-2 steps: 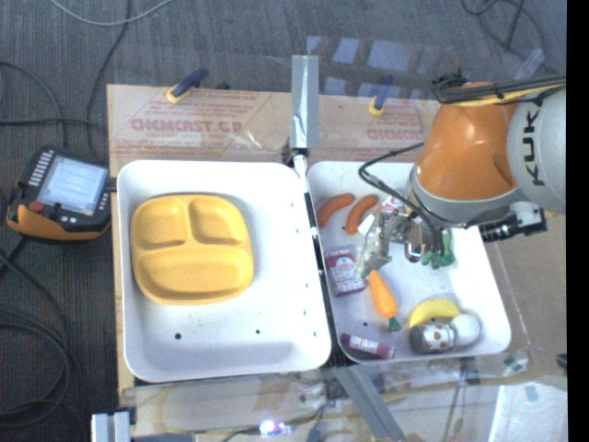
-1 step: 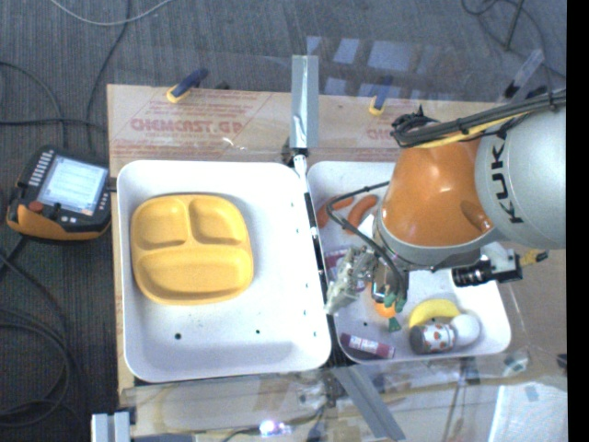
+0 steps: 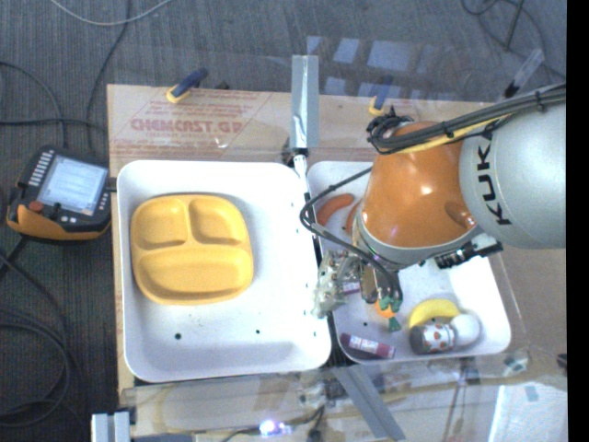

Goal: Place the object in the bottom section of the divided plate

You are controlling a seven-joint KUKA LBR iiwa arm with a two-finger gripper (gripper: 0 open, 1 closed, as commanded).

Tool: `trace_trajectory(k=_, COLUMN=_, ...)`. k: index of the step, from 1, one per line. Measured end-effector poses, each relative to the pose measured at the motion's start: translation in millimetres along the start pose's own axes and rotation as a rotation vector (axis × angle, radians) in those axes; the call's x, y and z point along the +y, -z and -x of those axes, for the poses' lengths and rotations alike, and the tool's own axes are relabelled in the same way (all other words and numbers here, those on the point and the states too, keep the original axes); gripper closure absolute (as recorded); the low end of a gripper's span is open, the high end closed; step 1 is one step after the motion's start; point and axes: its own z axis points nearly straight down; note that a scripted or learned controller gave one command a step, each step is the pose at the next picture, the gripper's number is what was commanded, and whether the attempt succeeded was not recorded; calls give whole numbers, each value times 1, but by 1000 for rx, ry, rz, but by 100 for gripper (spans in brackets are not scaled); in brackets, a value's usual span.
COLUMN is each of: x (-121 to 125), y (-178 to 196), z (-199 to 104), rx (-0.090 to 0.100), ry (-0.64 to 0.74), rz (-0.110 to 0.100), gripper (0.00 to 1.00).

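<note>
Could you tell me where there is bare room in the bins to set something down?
Left bin: bare floor below and right of the yellow divided plate. Right bin is crowded: gripper, banana and small items.
</note>
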Motion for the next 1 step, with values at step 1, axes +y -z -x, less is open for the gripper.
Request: trace_trajectory(k=1, x=64, y=-4, z=-4, rx=0, ry=254, rz=1, gripper=100)
